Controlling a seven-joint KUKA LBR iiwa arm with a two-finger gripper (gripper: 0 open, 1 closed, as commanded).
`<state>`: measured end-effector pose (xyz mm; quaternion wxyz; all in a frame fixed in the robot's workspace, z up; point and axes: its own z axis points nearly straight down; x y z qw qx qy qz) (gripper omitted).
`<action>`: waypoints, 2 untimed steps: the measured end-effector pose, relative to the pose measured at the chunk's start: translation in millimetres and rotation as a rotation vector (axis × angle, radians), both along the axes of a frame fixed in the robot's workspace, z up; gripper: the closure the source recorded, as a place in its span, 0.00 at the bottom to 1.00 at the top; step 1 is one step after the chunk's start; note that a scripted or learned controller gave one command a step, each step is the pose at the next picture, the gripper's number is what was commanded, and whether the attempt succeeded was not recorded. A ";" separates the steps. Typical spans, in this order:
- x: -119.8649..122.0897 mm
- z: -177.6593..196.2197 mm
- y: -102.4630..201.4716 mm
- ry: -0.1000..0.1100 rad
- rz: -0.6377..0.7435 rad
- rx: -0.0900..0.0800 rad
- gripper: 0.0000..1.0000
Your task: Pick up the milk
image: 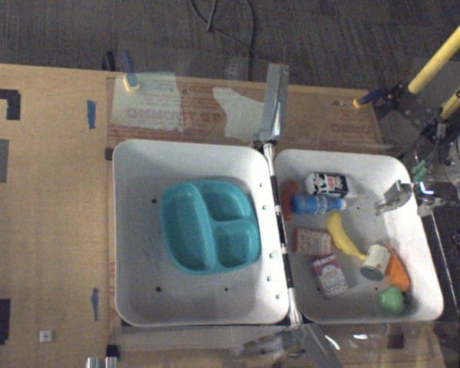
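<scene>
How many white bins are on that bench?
2. The left bin holds a teal divided plate. The right bin, touching it along the middle, holds the toy food, including the milk carton near its far edge.

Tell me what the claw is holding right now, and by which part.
Nothing. The claw sits at the right bin's right edge with nothing between its fingers; the milk lies apart, near the bin's top edge.

Left bin (128, 212): teal divided tray (210, 226). Right bin (422, 251): milk carton (327, 183) lying beside blue bottle (316, 205); banana (344, 236), can (376, 262), carrot (398, 271), small cartons. Gripper (397, 197) above bin's right rim.
</scene>
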<state>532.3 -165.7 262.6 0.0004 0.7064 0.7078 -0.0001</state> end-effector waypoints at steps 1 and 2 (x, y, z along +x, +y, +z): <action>44.1 -41.7 13.3 -0.001 0.065 0.000 0.00; 115.8 -79.6 25.7 -0.001 -0.022 -0.001 0.00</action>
